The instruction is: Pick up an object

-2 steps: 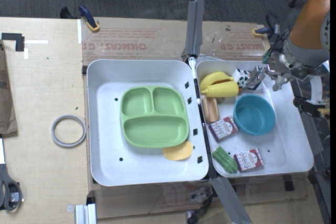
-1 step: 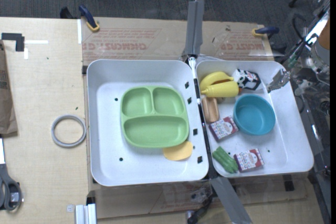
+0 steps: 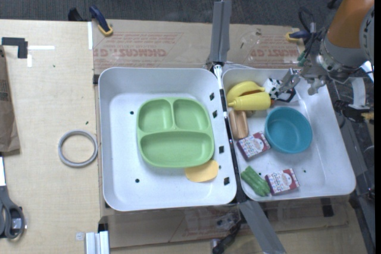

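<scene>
The grey arm [image 3: 351,15] with its orange band reaches in from the right, its pincer [image 3: 287,85] poised low over the far end of the right-hand bin [image 3: 333,146]. Whether its fingers are open or closed cannot be told from this angle; a small black-and-white object [image 3: 272,88] sits right at its tip, too small to identify.

Just to the left of the pincer lie a yellow banana [image 3: 244,89] and a yellow mustard bottle [image 3: 250,102], touching, both with their long axes running roughly left to right; the bottle's narrow end points toward the divider between the bins. Below them a tan, bread-like piece [image 3: 239,124] lies lengthwise toward the near side. A blue bowl [image 3: 289,131] stands upright near the pincer, on its near side. Two small red-and-white cartons [image 3: 253,146] [image 3: 281,181] and a green vegetable [image 3: 255,182] lie nearer the front.

The left-hand bin [image 3: 113,146] holds a green divided plate [image 3: 175,132] with a yellow chip-shaped piece [image 3: 202,172] tucked against its near edge. A grey tape ring [image 3: 78,147] rests on the surface [image 3: 41,104] beside it.
</scene>
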Controlling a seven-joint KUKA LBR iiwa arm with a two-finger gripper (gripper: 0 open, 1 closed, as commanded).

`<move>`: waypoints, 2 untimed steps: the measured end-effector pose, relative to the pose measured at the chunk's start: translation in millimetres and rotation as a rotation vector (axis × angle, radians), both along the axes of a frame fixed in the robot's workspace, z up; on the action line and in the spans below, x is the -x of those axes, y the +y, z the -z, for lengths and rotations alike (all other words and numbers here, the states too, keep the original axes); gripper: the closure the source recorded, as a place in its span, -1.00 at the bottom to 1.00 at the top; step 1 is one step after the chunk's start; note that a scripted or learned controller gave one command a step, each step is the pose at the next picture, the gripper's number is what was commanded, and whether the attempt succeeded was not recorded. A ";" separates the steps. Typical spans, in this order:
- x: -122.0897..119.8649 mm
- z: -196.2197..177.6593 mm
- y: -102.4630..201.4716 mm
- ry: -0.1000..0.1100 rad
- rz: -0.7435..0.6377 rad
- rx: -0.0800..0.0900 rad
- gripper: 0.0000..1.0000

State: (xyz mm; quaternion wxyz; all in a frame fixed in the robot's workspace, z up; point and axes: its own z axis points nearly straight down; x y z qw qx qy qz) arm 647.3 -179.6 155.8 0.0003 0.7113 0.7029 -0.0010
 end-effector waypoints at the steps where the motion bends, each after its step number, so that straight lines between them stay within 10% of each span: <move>1: 80.3 61.6 4.9 -0.002 -0.169 0.000 -1.00; 2: 80.1 52.1 3.7 -0.003 -0.166 0.000 1.00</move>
